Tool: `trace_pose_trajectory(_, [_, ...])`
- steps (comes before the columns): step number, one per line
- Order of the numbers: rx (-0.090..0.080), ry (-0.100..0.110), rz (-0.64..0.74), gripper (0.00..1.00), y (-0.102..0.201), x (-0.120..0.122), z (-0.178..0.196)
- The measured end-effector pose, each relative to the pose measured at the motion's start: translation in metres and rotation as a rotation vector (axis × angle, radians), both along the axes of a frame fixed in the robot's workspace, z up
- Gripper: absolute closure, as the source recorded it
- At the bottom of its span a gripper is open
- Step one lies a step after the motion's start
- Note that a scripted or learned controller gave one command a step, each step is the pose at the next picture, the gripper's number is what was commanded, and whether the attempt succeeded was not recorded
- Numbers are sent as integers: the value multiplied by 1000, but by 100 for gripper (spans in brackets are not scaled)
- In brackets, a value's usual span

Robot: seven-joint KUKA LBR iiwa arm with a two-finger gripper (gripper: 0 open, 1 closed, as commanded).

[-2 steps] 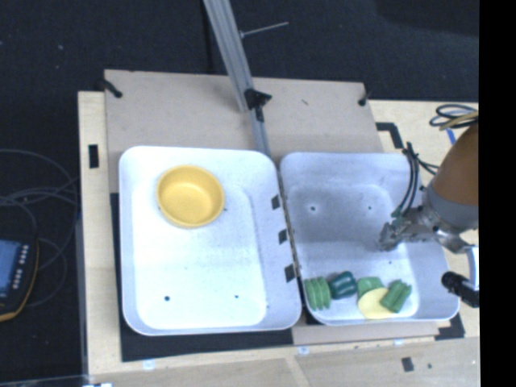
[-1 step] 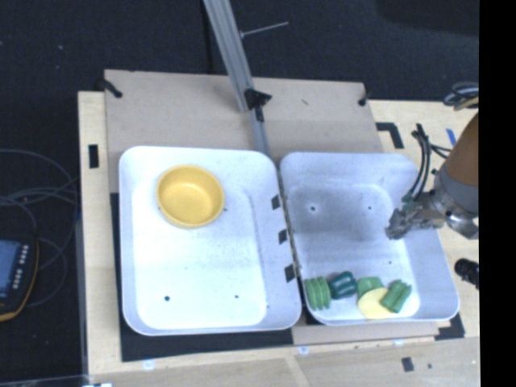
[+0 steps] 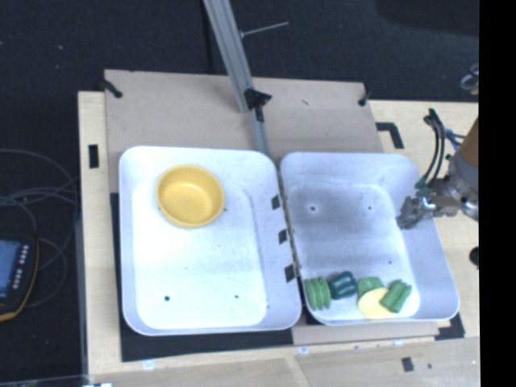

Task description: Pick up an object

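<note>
A yellow bowl (image 3: 190,196) sits upright in the far left part of the left bin (image 3: 145,297). Several small green pieces (image 3: 340,286) and one pale yellow piece (image 3: 372,303) lie bunched along the near edge of the right bin (image 3: 322,176). My gripper (image 3: 411,210) hangs over the right rim of the right bin, well back from the green pieces. Nothing shows between its fingers. The arm's wrist reaches in from the right edge of the view.
A grey metal rail (image 3: 230,43) slants up from the gap between the bins to the top of the view. Cables loop above the wrist (image 3: 438,139). A handheld pendant (image 3: 14,271) lies off the bench at the far left.
</note>
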State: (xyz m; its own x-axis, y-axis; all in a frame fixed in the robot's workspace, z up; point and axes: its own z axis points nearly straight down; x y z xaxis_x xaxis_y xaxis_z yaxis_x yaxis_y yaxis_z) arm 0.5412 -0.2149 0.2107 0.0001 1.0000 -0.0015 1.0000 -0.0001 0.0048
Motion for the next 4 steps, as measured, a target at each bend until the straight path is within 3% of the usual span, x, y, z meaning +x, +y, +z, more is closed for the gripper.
trace_pose_trajectory(4, [2, 4, 4, 100, 203, -14, 8])
